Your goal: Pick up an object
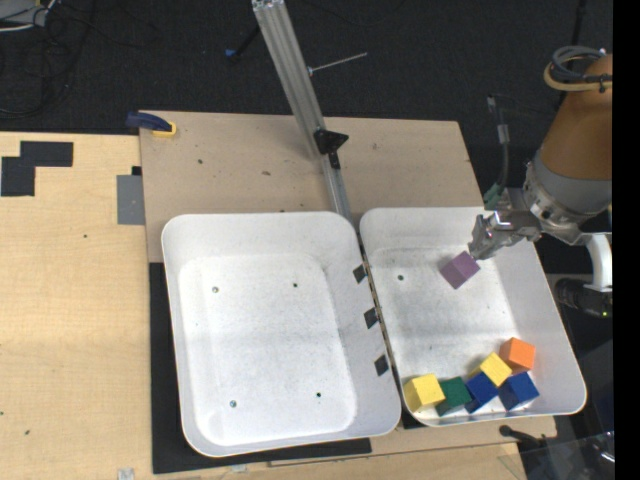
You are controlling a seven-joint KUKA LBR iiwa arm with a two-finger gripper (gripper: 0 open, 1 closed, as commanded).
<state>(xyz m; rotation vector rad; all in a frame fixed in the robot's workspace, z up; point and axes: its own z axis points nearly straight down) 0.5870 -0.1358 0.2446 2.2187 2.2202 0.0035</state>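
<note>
Purple block (460,269) sits at the gripper (484,244) tip in the right bin (560,338), upper part. Cannot tell whether it is gripped. Judged: grasp step; next, confirm hold, lift straight.

The grey KUKA arm with orange band (578,138) came in from the right side, wrist bent down and to the left. Its grey two-finger metal gripper (484,244) hung low at approx. mid-height of the view; the fingers were too small to judge.
</note>
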